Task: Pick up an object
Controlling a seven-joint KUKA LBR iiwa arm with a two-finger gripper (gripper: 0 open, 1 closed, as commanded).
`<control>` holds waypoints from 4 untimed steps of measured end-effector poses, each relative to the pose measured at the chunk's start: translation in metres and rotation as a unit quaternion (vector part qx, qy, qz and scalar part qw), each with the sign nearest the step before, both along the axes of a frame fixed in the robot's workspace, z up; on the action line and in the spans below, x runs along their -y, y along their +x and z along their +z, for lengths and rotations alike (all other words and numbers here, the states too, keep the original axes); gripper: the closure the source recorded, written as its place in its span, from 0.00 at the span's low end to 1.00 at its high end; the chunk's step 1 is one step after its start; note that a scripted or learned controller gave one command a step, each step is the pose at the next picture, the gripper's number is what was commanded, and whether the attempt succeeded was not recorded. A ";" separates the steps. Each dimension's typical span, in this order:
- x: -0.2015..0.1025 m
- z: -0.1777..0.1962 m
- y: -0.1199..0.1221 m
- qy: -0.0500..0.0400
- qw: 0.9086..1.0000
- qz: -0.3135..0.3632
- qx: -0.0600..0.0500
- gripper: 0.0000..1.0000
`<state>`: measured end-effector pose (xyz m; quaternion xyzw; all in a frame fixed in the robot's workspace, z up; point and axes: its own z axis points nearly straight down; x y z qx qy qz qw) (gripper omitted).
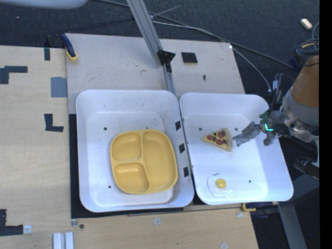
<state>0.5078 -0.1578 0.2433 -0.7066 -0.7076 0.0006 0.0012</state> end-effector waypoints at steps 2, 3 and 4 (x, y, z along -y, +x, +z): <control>-0.006 -0.049 0.007 0.000 1.000 0.000 -0.002 0.00; -0.012 -0.100 -0.003 0.000 1.000 -0.001 -0.003 0.00; -0.013 -0.153 -0.004 0.000 1.000 0.000 0.000 0.00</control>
